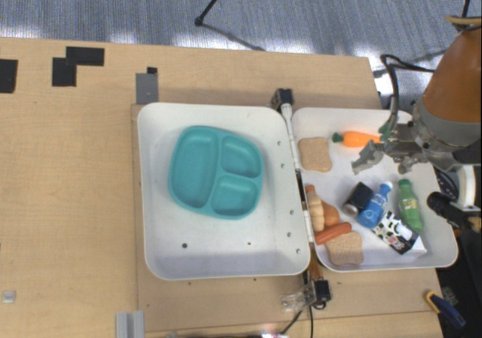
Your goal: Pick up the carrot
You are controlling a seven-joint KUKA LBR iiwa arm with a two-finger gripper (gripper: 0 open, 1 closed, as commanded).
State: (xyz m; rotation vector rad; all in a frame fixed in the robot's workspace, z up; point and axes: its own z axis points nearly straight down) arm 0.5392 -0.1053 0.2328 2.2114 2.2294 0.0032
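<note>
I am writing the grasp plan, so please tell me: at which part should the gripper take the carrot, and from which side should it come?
Grip the carrot across its orange body, near the middle, coming straight down from above. It lies flat in the right bin, long axis roughly left-right, green top at its left end, so the fingers should probably close across its narrow width. The bread slice lies apart on its left, which leaves room.

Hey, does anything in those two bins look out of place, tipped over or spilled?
Nothing stands out. The teal plate lies flat in the left bin. The carrot, bottles and other food pieces lie loosely jumbled in the right bin, none spilled out.
</note>
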